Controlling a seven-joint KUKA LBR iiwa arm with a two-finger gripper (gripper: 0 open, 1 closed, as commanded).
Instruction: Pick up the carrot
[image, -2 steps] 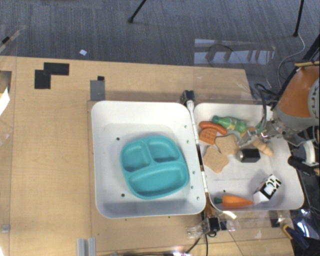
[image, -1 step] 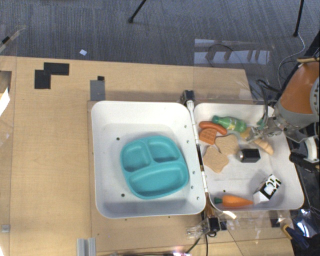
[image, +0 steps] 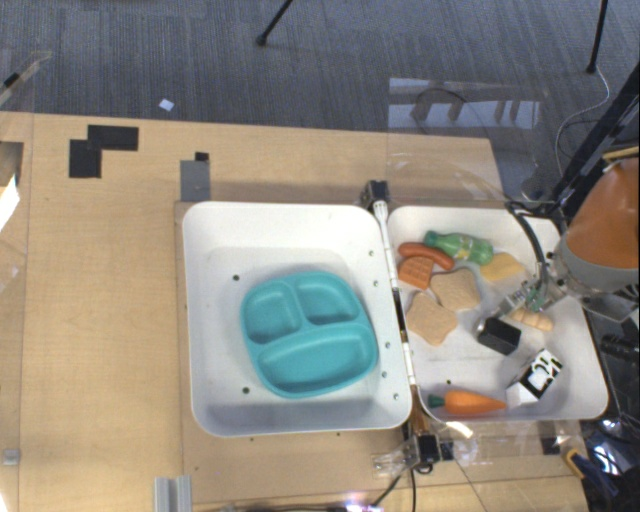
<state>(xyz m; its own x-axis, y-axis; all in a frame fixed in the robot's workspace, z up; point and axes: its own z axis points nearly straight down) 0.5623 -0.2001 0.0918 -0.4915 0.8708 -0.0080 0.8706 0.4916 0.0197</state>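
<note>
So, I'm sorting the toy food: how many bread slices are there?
2. One bread slice lies mid right bin; the other touches it, nearer the divider. Others could be hidden beneath the arm.

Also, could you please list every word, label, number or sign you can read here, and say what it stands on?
No text is readable.
Black-and-white patterned block in the right bin: bold marks, too blurred to read as characters.
Black patches on the bench: plain shapes, no lettering.

A teal divided plate (image: 308, 335) is lying in the left bin (image: 205, 300), while bread slices (image: 443, 305), a sausage (image: 425, 256) and a green vegetable (image: 458, 246) are sitting to its right.
</note>
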